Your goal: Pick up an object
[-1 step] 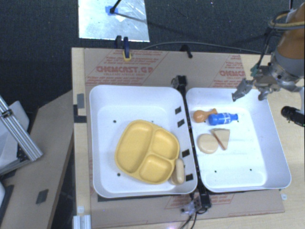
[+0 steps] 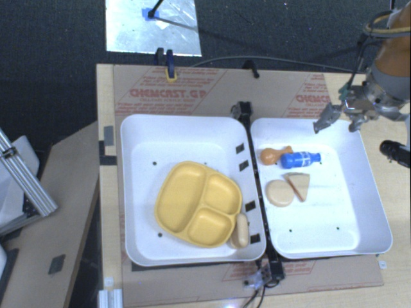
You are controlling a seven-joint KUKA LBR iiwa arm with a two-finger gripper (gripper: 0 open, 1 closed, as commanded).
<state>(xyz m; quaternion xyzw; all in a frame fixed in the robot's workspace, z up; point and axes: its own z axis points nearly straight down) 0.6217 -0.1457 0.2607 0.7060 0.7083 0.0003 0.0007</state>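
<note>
In the right bin (image 2: pixel 359 217) lie a blue bottle (image 2: pixel 300 160), a small orange pear-shaped piece (image 2: pixel 271 154), a round tan disc (image 2: pixel 279 192) and a tan wedge (image 2: pixel 298 185), all near the bin's left side. My gripper (image 2: pixel 337 122) hangs over the bin's back right corner, above and to the right of the bottle. Its two dark fingers are spread apart with nothing between them.
The left bin (image 2: pixel 148 140) holds a yellow divided tray (image 2: pixel 196 204) with a beige oblong piece (image 2: pixel 241 230) against its right side. A black clip divider (image 2: pixel 247 146) runs between the bins. A foil sheet (image 2: pixel 153 17) lies beyond the bench.
</note>
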